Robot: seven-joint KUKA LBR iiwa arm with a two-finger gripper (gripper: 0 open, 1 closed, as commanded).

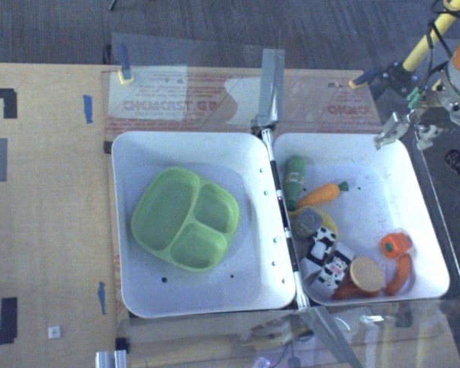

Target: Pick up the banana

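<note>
Red printed lettering runs along the cardboard sheet [185, 98] behind the two bins, once behind the left bin and once at the right end [341, 107], under clear plastic. It appears upside down and too blurred to make out as words. Nothing else in view carries text that can be read.

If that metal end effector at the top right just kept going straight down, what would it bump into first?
Probably the far right corner of the right bin: the end effector hangs about over its rim there. The toys, such as the carrot, lie further in. Its height is hard to judge from this slanted view.
</note>
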